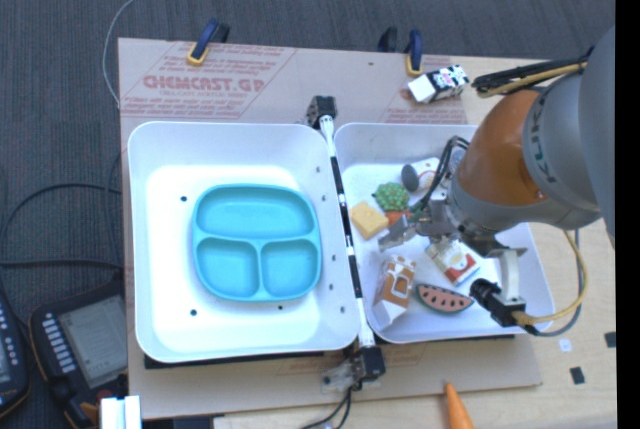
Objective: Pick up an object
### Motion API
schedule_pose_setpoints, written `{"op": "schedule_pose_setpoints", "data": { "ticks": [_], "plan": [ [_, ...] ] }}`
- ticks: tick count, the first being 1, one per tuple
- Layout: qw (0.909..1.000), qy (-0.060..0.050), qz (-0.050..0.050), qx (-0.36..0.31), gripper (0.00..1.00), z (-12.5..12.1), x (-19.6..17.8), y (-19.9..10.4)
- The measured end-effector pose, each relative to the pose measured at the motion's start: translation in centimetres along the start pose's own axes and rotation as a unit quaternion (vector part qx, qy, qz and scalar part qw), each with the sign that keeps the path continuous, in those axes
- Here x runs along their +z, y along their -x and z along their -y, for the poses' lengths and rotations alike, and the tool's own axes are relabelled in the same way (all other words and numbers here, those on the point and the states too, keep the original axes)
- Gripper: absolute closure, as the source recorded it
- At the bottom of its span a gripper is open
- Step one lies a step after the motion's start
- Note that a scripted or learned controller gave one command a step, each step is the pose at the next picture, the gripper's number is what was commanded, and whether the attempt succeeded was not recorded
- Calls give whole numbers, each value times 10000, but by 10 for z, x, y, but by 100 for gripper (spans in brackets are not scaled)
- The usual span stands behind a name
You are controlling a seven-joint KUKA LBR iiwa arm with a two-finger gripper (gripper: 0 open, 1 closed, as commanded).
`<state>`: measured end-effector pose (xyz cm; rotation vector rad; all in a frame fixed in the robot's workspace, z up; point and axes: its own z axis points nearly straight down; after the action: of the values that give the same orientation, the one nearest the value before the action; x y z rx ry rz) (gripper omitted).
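Right bin [540, 289] holds the candidate objects, clustered in its left half: yellow block [367, 218] near the divider, long axis running diagonally; green leafy piece [391, 197] just above-right of it; brown-and-white carton [396, 281] tilted, long axis roughly upright in view; watermelon slice [445, 299] lying near the bin's front rim, long axis left-right; red-and-white item [459, 265] between them. Gripper [412, 225] sits low over the cluster beside the green piece; pincer state cannot be told. Left bin [160, 317] carries a blue divided tray [257, 242], with open white floor all around it
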<state>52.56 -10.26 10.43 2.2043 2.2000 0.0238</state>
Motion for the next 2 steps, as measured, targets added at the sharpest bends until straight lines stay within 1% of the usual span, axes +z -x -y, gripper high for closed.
{"op": "schedule_pose_setpoints", "data": {
  "ticks": [1, 2],
  "plan": [
    [10000, 4, 13, 5, 100, -1, -10, 2],
    [10000, 4, 14, 5, 0, -1, -10, 2]
  ]
}}
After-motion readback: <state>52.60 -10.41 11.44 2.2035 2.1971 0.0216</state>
